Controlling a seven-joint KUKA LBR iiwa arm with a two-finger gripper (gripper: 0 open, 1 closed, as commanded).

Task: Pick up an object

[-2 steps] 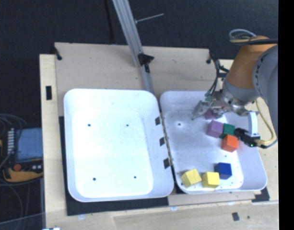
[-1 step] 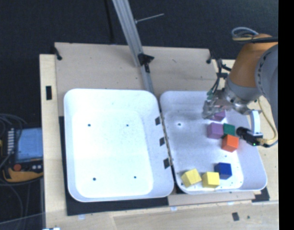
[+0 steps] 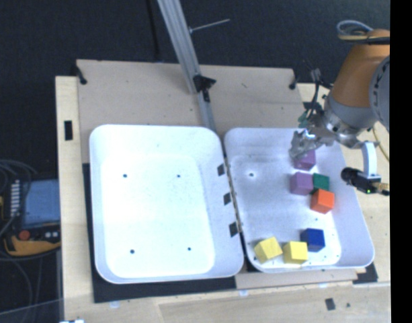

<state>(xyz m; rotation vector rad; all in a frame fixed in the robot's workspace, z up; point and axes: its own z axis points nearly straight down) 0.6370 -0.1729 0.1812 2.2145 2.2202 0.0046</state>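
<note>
Camera view from above the bench: the grey arm (image 3: pixel 357 89) with its orange band reaches in from the right, and its gripper (image 3: pixel 302 144) hangs low over the far part of the right-hand bin (image 3: pixel 259 214). Directly beneath and touching the gripper's tip in this view sits a purple block (image 3: pixel 305 159); whether that block lies between the fingers cannot be told from this angle, and how far the gripper stands open cannot be told either.

Taking that purple block as the landmark, a second purple block (image 3: pixel 301 182) lies just nearer the camera. A green block (image 3: pixel 320 181) sits beside the second purple one on its right, and an orange block (image 3: pixel 322 200) touches the green block's near side. Well toward the near rim of the same bin, a blue block (image 3: pixel 313 238) rests apart from the cluster, and two yellow blocks (image 3: pixel 267 249) (image 3: pixel 295 252) lie side by side to the blue one's left.

Left of the landmark block, across the seam where the two rims meet, stands the left-hand bin (image 3: pixel 158 200). A slanted metal rail (image 3: pixel 182 46) rises from behind the bins toward the top of the picture.
</note>
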